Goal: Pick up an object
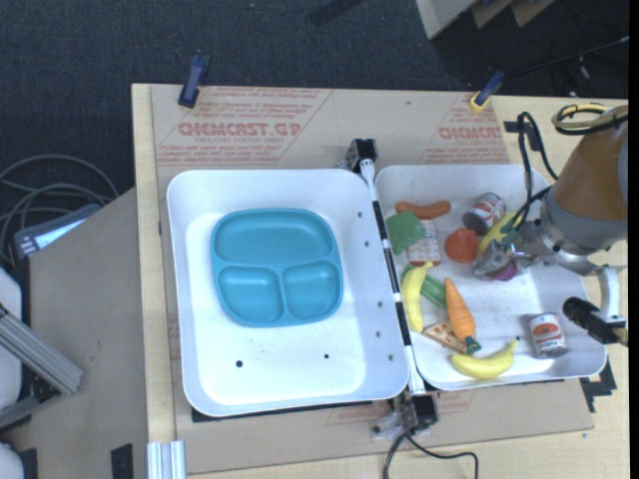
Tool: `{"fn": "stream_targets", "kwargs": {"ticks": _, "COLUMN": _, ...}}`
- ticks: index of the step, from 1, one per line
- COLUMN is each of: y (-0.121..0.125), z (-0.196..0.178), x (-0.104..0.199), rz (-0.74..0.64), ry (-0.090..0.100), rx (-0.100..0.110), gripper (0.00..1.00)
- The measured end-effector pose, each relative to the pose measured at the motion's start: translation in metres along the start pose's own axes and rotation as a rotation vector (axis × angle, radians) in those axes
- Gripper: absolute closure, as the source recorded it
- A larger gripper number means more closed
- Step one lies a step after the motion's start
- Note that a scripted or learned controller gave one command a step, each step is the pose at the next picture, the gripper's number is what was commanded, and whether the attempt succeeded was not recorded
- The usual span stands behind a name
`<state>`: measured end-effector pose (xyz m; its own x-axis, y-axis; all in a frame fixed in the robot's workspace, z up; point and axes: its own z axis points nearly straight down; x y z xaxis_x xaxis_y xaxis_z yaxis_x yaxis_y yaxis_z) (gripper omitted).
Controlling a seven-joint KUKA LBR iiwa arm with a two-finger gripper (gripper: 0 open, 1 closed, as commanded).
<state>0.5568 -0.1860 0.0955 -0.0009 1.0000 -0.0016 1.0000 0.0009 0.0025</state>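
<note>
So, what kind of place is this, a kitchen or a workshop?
Most likely a robotics lab, not a kitchen. A robot arm reaches over two white bins on a protective-film-covered board, the food looks like toys, e.g. a carrot, and loose cables lie on carpet.

Two white bins sit side by side on the bench. The left bin (200,357) has just a blue divided plate (277,264) in it. The right bin (569,364) is the messy one: a sausage (423,209) up top, something green (404,232) below it, a tomato (460,244), a small can (486,209), a carrot (458,312) lying at a slant, one banana (410,292) along the left wall and another banana (484,361) near the front, plus a second can (546,333) at the right. The arm comes in from the right, with the gripper (497,257) down by the tomato, over some purple thing I can't make out.
</note>
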Motion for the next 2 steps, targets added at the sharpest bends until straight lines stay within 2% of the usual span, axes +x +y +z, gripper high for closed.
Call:
{"fn": "stream_targets", "kwargs": {"ticks": 1, "y": 0.032, "z": 0.010, "x": 0.062, "rz": -0.001, "ry": 0.002, "rx": 0.000, "gripper": 1.00}}
{"fn": "stream_targets", "kwargs": {"ticks": 2, "y": 0.034, "z": -0.090, "x": 0.164, "rz": -0.001, "ry": 0.003, "rx": 0.001, "gripper": 1.00}}
